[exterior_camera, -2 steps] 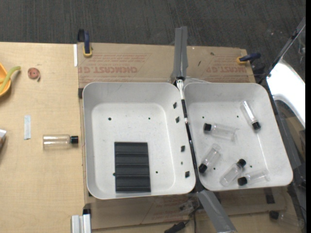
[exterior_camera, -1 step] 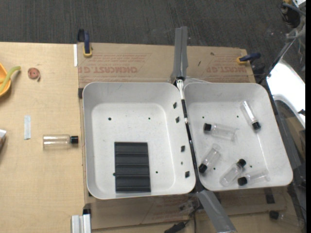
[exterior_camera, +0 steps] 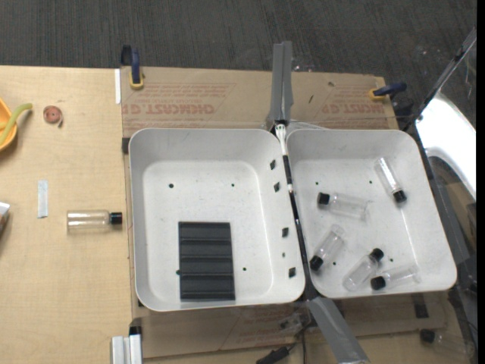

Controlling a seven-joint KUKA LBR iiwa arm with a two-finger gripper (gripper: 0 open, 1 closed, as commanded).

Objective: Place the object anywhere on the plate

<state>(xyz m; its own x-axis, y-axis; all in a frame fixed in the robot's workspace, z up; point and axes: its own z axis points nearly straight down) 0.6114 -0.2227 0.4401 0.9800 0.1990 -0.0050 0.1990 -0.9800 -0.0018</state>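
**5 vials in the right bin, ribbed plate bare in the left**

Camera view: Whether the gripper is open or closed cannot be told. A pale curved shape sits at the right edge beside the right bin, cut off by the frame; what it is cannot be made out.

Also cut off are a yellow object at the left edge and a grey metal piece at the bottom, below the gap between the bins. The print on the cardboard sheet under the bins reads upside down and is hard to make out.

The left bin holds 1 thing, a black ribbed plate lying flat near its front wall, with nothing on it.

The right bin holds 5 clear vials with black caps, all on their sides. 1 vial lies toward the back right. A 2nd vial lies near the middle, cap pointing left. A 3rd vial lies at a slant toward the front left. A 4th vial and a 5th vial lie close together at the front, whether touching or not is unclear.

On the wooden table left of the bins lies 1 more vial, well apart from the plate, along with a small reddish disc and a short white strip.
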